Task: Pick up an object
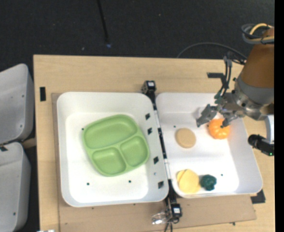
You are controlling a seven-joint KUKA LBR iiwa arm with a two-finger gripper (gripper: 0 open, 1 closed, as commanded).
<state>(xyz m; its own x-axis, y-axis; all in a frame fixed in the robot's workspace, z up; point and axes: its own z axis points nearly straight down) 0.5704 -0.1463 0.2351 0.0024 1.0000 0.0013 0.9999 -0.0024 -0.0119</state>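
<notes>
We see the claw (218, 116) low over the right bin (238, 178), its dark fingers spread apart, one reaching left and one resting against the orange toy fruit (218, 129), which lies on the bin floor near the right wall. Nothing sits between the fingers. We judge the fruit light, smooth and rounded, probably hard plastic, so it may roll or squirt out; a grip across its widest middle looks safest. The same bin holds a tan round disc (185, 137), a yellow piece (188, 181) and a small dark green lump (208, 181), possibly broccoli. The left bin (69, 178) holds a green divided tray (115, 144), on the tabletop (108, 74).
</notes>
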